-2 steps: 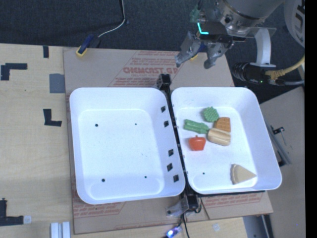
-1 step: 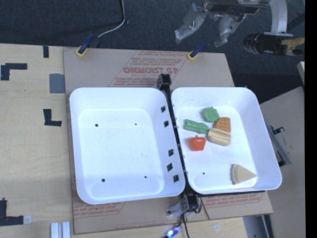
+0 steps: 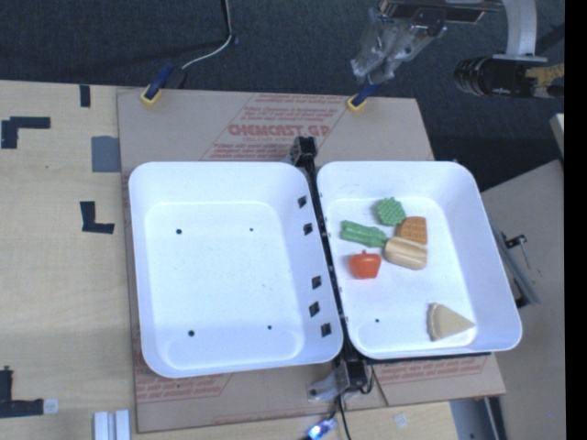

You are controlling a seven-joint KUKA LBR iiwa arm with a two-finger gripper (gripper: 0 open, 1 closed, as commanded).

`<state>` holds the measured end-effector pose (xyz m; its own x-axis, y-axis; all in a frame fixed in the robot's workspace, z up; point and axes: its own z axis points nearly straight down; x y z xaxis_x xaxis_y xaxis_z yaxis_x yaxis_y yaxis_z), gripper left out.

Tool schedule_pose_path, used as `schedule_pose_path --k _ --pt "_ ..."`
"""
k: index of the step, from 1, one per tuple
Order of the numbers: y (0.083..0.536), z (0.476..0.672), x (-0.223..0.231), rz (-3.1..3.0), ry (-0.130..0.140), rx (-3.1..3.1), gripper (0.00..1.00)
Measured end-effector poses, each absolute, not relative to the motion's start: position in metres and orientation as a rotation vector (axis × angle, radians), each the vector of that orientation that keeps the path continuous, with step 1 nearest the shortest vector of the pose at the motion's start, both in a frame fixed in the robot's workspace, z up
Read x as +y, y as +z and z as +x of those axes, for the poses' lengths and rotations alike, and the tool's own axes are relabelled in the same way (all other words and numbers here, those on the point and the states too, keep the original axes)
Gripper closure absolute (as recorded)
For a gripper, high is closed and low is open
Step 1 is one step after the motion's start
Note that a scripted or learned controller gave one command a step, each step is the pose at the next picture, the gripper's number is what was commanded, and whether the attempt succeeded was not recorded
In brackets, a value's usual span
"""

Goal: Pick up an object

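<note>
The right bin holds several toy foods. A green bumpy piece and an orange block lie near its middle, with a long green vegetable to their left. Just below sit a red tomato-like piece and a tan roll. A tan wedge lies alone near the front right corner. My gripper hangs high at the top of the view, beyond the back edge of the bins, with nothing seen in it.
The left bin stands beside the right one, joined along a black-clipped seam. Both rest on a brown board with yellow clamps at its back corners. A cable runs across the dark floor behind.
</note>
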<state>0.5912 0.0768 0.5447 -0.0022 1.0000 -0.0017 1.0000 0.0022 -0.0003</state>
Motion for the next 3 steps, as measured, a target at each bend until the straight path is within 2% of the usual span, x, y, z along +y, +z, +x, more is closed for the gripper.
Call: schedule_pose_path --k 1,2,3 --pt "0.489 0.584 0.141 2.218 -0.007 2.23 1.0" --pt "0.345 0.574 0.239 2.216 -0.023 2.24 1.0" --pt "0.365 0.577 0.234 2.218 -0.006 2.229 1.0"
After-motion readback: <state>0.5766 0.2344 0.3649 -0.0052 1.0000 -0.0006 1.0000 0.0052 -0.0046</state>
